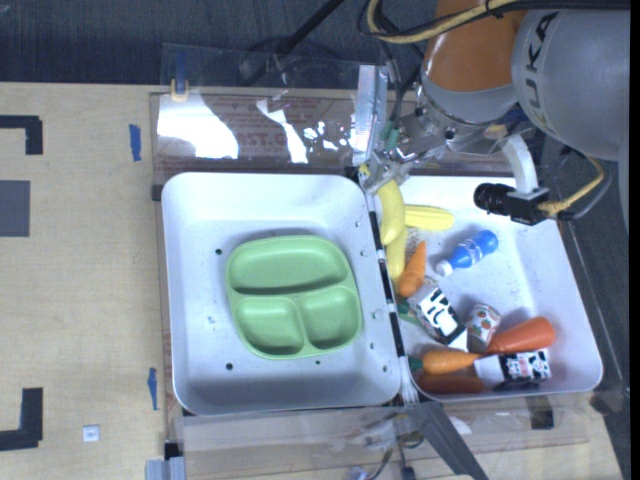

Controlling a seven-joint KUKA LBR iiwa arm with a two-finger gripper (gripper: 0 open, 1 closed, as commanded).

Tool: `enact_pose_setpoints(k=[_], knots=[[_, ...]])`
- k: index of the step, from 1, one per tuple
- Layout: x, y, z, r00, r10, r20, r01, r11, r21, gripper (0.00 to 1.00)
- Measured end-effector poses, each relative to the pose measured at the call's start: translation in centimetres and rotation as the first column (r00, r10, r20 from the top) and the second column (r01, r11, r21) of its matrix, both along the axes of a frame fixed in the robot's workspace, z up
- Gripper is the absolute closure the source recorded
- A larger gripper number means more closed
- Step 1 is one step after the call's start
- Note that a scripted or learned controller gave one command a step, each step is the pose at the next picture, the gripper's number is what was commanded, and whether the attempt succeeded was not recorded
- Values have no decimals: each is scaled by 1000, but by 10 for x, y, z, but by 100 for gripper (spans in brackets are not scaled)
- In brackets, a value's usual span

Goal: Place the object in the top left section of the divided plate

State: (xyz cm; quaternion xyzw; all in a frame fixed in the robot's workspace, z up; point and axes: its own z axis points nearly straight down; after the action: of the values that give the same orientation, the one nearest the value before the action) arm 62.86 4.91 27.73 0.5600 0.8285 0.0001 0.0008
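- The banana [391, 214], smooth, yellow and curved, is lying upright along the left wall of the right bin [560, 268], its top end just below my pincer [372, 171].
- A second yellow piece [428, 217] is sticking out to its right, touching it; I cannot tell whether it is part of the same fruit.
- My pincer is hanging at the top corner where the two bins meet, its metal fingers close to the banana's tip; whether they are wide or narrow, I cannot tell from here.
- Above it my grey wrist and orange band [470, 18] are reaching in, with yellow cables looping round.
- The plate [294, 295] is sitting in the middle of the left bin [190, 268]: pale green, matte plastic, rounded, one long section across the top and two smaller ones beneath.
- Below the banana a carrot [411, 268] is leaning, orange and tapered.
- To its right a blue bottle [470, 250] with a white cap is lying tilted.
- Lower down are lying a black-and-white carton [438, 313], a small patterned cup [483, 323], a larger carrot [520, 335] and another orange one [447, 361].
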Motion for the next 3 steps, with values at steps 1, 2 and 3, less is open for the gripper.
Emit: enact_pose_setpoints(k=[1, 2, 3], knots=[[39, 62, 122, 982, 188, 2, -188, 982, -1, 100], [40, 65, 132, 981, 193, 5, -193, 981, -3, 100], [40, 68, 143, 980, 197, 10, -197, 980, -5, 100]])
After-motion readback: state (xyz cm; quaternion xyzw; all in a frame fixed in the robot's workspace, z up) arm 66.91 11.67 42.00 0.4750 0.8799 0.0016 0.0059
